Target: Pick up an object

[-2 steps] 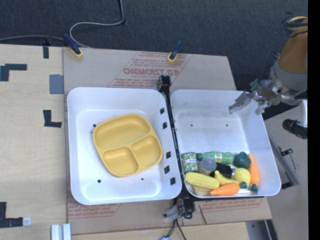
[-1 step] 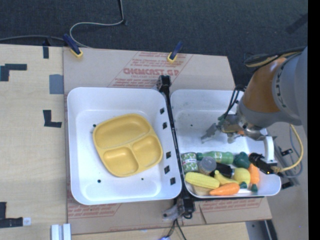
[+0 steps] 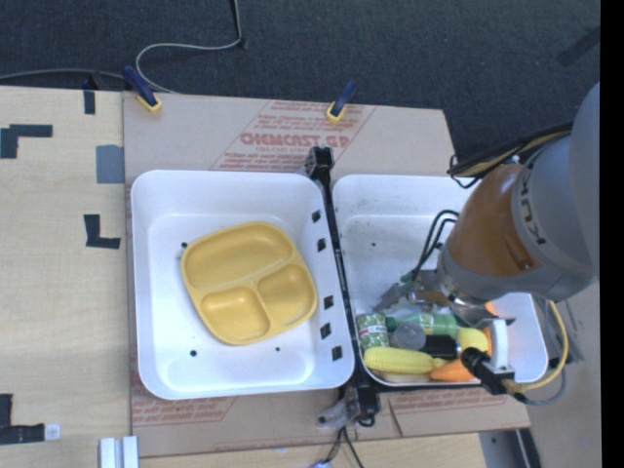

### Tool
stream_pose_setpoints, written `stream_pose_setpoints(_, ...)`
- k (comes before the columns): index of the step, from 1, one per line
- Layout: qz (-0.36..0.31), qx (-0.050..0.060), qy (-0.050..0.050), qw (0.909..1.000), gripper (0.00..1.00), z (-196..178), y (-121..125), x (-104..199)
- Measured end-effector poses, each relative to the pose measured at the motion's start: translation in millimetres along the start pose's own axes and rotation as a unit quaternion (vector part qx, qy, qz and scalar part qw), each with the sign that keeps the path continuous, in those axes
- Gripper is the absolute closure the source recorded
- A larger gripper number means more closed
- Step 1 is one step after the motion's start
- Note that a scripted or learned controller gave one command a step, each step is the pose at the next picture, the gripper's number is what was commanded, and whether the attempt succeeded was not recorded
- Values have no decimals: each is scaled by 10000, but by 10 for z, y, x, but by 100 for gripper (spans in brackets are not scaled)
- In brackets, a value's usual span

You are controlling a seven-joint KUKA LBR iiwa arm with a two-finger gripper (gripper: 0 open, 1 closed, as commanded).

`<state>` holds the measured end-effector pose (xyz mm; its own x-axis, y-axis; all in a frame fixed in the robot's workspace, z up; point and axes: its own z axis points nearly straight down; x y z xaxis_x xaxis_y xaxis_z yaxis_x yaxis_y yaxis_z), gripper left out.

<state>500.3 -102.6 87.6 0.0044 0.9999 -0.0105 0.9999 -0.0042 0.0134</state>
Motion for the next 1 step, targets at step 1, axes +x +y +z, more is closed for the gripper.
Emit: stream_pose_setpoints(1,-37,38,68,10000,0,19,118,-1065)
